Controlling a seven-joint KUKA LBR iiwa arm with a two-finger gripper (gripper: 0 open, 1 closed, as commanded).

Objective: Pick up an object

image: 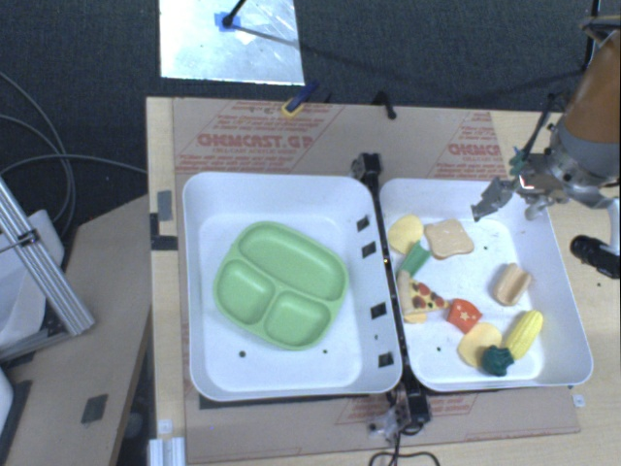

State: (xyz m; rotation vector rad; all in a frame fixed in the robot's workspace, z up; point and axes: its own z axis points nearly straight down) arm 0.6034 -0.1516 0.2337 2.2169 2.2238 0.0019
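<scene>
Presently, findings as observed:
Gripper: the gripper (511, 199) hangs over the back right part of the right bin (568, 289); its two fingers stand apart, with nothing between them.
Arm: grey, with an orange band, entering from the right edge.
Toast slice: the toast slice (448, 238) lies flat just left of and below the fingertips, apart from them.
Yellow piece: the yellow piece (406, 230) lies beside the toast, near the divider.
Green piece: the green piece (415, 258) lies tilted beneath the yellow piece.
Pizza slice: the pizza slice (418, 299) lies along the bin's left wall.
Red piece: the red piece (464, 314) lies near the centre.
Bread roll: the bread roll (510, 284) lies right of centre.
Corn cob: the corn cob (524, 333) lies at front right, tilted.
Left bin: the left bin (223, 197) holds a green divided plate (281, 284).
</scene>
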